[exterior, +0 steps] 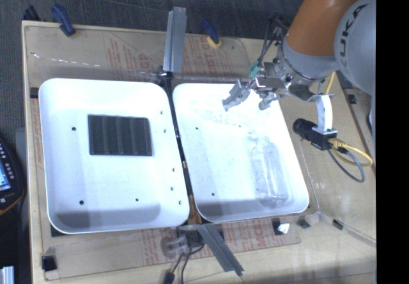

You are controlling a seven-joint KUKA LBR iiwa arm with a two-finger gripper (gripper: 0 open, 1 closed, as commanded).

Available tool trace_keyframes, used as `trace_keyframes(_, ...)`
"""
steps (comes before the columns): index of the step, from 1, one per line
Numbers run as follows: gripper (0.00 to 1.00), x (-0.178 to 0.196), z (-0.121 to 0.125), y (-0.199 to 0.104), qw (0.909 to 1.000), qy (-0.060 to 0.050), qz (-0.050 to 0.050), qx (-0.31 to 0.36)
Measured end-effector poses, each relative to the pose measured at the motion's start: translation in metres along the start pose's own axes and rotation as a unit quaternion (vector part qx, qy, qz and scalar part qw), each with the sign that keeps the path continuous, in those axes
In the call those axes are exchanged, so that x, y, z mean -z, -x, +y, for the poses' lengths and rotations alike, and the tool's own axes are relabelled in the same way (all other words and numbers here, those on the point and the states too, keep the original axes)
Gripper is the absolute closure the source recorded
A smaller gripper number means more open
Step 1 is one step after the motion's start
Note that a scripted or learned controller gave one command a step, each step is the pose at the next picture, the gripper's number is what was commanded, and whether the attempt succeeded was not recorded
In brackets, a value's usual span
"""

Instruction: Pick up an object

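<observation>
The KUKA arm (pixel 332 20) comes in from the right side of the view, its orange band bulging above the grey wrist, and bends down over the far right corner of the right bin (pixel 211 206). The wrist is tilted so that the gripper (pixel 250 98) points leftward and down toward that bin's far edge, hanging above the white floor rather than resting on it.

Its two metal fingers (pixel 232 97) are spread apart, one nearer the bin's middle and one nearer its right wall – an open, released stance with nothing between them. They touch no object that can be made out.

The thing to be picked is a clear plastic bottle (pixel 267 171), lying on its side in the right bin, along the bin's right wall and toward its near corner. It is see-through and hard to tell from the white floor; only faint outlines and glints mark its body. It lies well apart from the gripper, on the near side of it.

In the left bin (pixel 57 212), beside the right bin across the dark divider, a dark ribbed rectangular panel (pixel 120 135) lies flat near the far half – level and square to the walls.
</observation>
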State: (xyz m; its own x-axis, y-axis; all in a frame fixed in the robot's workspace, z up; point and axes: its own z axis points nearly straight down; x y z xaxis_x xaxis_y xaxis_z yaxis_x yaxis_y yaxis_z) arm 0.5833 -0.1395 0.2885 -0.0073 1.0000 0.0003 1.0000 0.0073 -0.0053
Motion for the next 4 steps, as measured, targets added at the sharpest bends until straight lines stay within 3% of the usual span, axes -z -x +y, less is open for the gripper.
trace_keyframes(1,0.00,-0.128,-0.088,-0.008,0.9898,-0.001,0.001,-0.142)
trace_keyframes(2,1.00,-0.118,-0.087,-0.008,0.9901,0.000,0.000,-0.140)
trace_keyframes(3,1.00,0.000,-0.032,0.045,0.9895,0.002,0.000,-0.145)
trace_keyframes(4,1.00,0.018,0.022,0.059,0.9958,0.002,0.000,-0.091)
